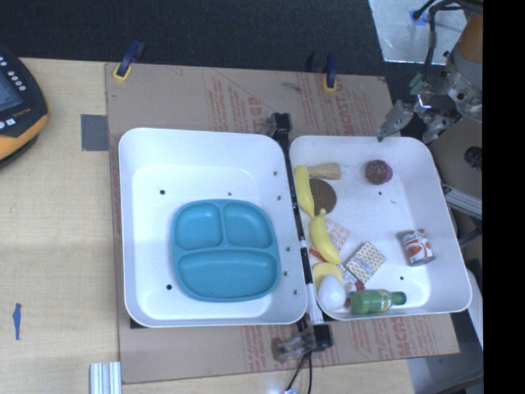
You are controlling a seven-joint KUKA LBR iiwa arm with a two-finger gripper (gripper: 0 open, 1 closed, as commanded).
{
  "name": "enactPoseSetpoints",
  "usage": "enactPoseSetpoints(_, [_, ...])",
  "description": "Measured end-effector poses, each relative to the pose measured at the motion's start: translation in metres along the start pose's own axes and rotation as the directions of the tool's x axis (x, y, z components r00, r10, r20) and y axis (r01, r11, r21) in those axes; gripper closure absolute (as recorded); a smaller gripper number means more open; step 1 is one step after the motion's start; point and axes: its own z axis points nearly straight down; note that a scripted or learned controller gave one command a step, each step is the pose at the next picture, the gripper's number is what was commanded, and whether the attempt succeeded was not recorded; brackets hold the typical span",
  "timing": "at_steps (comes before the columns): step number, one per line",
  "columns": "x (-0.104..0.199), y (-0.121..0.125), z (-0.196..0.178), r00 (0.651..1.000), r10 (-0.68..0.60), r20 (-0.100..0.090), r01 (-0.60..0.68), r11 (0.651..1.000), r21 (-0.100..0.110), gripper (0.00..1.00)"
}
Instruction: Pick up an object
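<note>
My gripper hangs over the far rim of the right bin, near its back right corner, with the fingers spread open and nothing between them. The nearest item is a dark red ball, a little in front and to the left of it. Along the bin's left side lie a beige cylinder, a brown disc and two yellow bananas. A red can rests near the right wall. At the front are a cracker packet, a white egg and a green bottle.
The left bin holds a blue divided plate. Both bins stand on a cardboard sheet clipped to the bench. A yellow and black device sits at the far left edge.
</note>
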Motion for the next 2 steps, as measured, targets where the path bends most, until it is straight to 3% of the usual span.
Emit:
enactPoseSetpoints(1, [0.003,0.003,0.115,1.0,-0.001,-0.002,0.001,1.0,0.011,0.0])
enactPoseSetpoints(2, [-0.05,0.003,0.175,1.0,0.004,-0.001,-0.003,1.0,0.007,0.0])
